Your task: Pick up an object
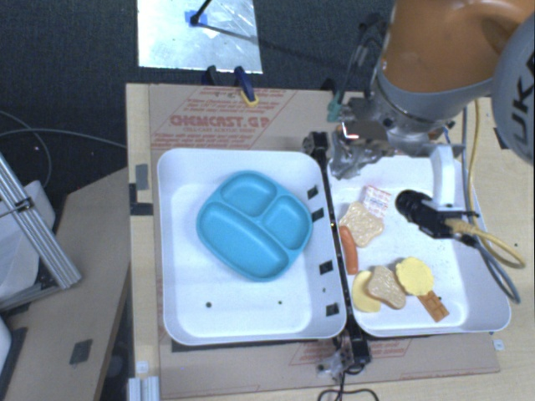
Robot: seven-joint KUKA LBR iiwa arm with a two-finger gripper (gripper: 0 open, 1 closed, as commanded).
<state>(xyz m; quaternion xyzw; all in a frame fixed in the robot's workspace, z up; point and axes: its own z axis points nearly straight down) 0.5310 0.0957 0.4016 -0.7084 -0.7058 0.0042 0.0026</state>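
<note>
Jaws (351, 164) hang at the right bin's (468, 307) far-left corner; their state I cannot tell. Below them lie one cracker (364, 222), one sausage (349, 249), one toast (389, 286). Left: one blue plate (253, 224).

My wrist band (435, 32) is glossy orange plastic, catching a soft sheen. Both white bins (180, 307) look like smooth, slightly shiny plastic. The blue divided plate (253, 224) is matt plastic. Under the bins lies printed brown cardboard (217, 115), dull and flat. At the upper left of the frame a metal sheet (199, 23) looks brushed and reflective.
</note>
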